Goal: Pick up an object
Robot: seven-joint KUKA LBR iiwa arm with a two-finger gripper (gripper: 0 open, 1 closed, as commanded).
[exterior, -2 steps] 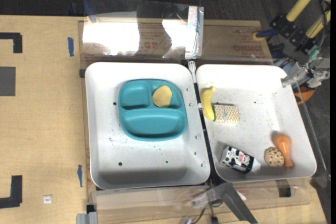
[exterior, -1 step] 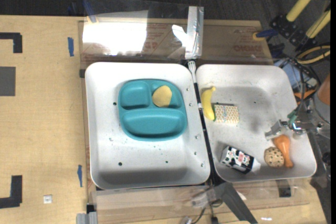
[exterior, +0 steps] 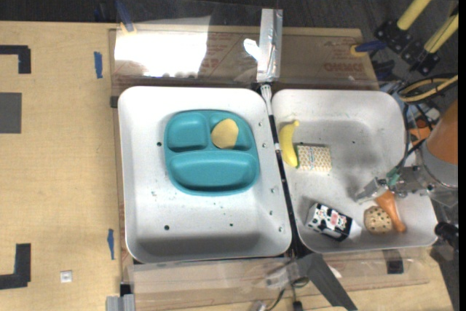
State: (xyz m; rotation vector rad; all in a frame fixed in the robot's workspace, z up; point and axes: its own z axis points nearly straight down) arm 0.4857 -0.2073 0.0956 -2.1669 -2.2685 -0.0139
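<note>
- Left bin (exterior: 145,229), at the near edge of the counter (exterior: 58,156), carries a teal divided plate (exterior: 211,167) set about mid-bin, a yellow round food piece (exterior: 225,133) sitting in its upper right compartment, so it cannot roll off.
- Right bin (exterior: 342,113) holds the loose things: a banana (exterior: 289,143) against its left wall, a speckled sponge-like block (exterior: 314,157) touching it, and a black-and-white pack (exterior: 329,221) near the front rim.
- A tan cracker-like piece (exterior: 376,218) lies just beside an orange carrot (exterior: 391,206) toward the front right corner.
- The hand (exterior: 375,188) hangs over the carrot, likely the target; whether it is spread or closed I cannot tell.
</note>
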